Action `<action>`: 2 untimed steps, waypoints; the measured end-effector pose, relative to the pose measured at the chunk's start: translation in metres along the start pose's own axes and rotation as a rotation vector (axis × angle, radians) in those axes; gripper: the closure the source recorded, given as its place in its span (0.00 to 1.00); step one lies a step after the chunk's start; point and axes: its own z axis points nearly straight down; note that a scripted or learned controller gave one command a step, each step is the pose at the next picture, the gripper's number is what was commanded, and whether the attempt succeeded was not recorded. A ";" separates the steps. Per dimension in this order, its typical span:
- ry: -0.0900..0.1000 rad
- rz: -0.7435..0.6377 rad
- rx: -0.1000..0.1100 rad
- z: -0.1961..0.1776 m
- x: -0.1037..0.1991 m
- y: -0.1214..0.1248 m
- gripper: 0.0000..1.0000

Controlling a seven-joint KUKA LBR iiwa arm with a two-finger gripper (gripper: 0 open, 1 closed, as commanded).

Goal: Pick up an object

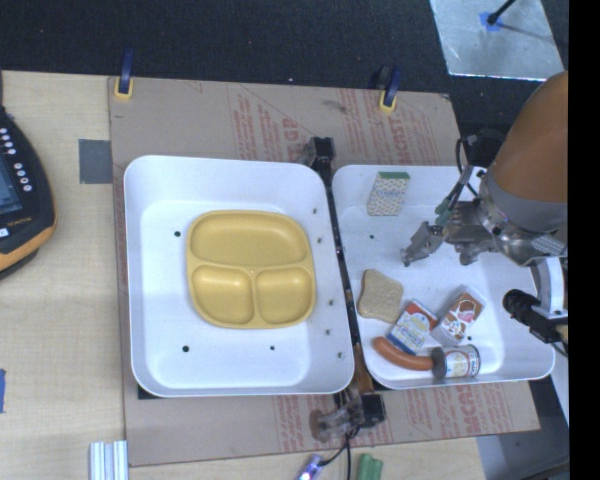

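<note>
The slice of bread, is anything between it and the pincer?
Nothing visible. The tan slice of toy bread lies flat in the right white bin, with bare bin floor between it and the pincer up to its right.

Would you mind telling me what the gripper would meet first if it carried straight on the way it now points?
The gripper points left and slightly down across the right bin. Below it lies bare bin floor, so it would likely meet that first; carried further along, the toast slice sits nearest that line. Height is unclear from this slant.
</note>
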 end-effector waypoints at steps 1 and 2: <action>-0.002 -0.002 -0.001 0.017 0.040 0.021 0.00; -0.001 -0.001 0.000 0.017 0.038 -0.055 0.00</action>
